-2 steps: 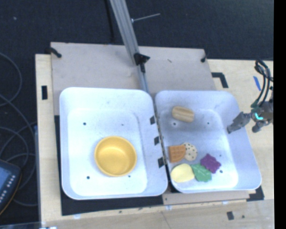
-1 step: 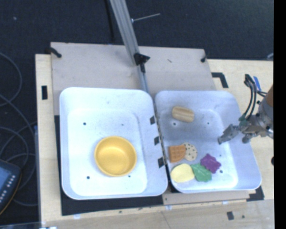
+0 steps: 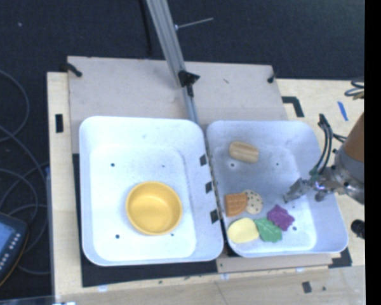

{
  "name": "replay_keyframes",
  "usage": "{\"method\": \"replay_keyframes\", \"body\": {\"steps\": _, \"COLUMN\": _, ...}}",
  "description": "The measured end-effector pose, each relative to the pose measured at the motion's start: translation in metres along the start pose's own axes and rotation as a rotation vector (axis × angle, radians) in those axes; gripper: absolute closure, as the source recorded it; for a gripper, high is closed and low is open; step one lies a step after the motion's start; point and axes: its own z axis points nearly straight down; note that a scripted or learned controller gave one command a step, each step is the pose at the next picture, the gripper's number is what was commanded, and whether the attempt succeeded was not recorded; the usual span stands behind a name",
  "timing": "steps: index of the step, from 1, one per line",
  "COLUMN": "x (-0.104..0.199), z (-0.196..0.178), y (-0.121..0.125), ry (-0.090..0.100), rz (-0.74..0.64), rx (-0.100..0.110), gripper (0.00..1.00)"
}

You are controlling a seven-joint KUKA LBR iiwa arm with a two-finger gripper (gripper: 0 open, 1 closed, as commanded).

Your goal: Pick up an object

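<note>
The right bin [image 3: 305, 138] holds a tan bread roll [image 3: 244, 151] at the back. Near its front lie an orange waffle piece [image 3: 235, 203], a speckled cookie [image 3: 254, 201], a yellow lump [image 3: 242, 230], a green object [image 3: 268, 229] and a purple object [image 3: 280, 217]. My gripper [image 3: 308, 190] hangs over the right side of this bin, just right of and above the purple object. Its fingers look spread, with nothing between them.
A yellow bowl [image 3: 153, 207] sits in the left bin [image 3: 108, 138]. A slanted metal pole [image 3: 168, 40] rises behind the bins. A tablet [image 3: 1, 243] lies at the far left, off the bench.
</note>
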Motion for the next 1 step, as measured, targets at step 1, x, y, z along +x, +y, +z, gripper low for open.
{"method": "replay_keyframes", "body": {"steps": 1, "x": -0.0018, "z": 0.0509, "y": 0.0006, "ry": -0.002, "rz": 0.002, "rx": -0.005, "gripper": 0.00}}
